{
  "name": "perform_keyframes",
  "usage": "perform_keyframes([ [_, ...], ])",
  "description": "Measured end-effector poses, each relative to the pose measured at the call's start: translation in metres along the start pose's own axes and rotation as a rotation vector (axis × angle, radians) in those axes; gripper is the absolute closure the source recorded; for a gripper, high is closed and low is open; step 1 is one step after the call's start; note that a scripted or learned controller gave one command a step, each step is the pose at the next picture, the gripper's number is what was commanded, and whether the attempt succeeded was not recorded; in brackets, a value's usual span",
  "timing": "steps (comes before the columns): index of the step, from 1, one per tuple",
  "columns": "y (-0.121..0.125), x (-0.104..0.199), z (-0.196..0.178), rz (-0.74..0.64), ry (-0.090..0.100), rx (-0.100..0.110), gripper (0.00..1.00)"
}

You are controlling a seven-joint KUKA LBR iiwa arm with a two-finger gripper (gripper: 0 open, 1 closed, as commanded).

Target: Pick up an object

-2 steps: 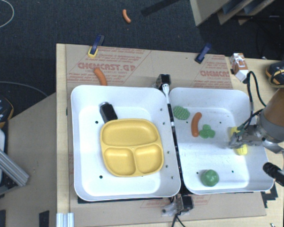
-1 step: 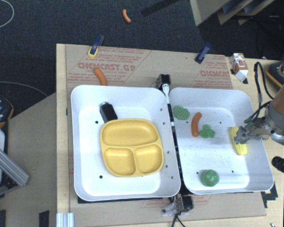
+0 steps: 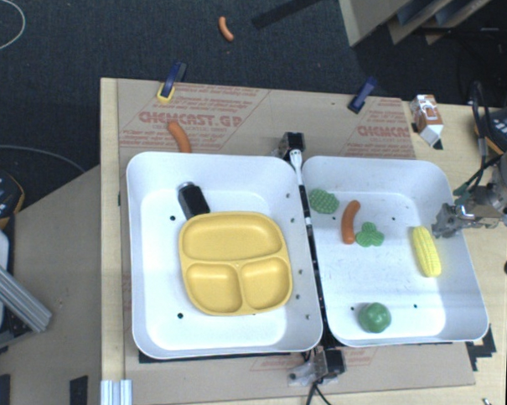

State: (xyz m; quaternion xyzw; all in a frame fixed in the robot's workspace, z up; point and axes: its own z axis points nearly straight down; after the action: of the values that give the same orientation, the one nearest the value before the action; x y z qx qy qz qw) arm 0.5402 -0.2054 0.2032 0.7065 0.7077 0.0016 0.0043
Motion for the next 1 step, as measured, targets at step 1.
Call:
perform_keyframes([
  [1, 0.0014, -0.0004, -0.0234, 0.0, 0.001, 0.002, 1.0],
])
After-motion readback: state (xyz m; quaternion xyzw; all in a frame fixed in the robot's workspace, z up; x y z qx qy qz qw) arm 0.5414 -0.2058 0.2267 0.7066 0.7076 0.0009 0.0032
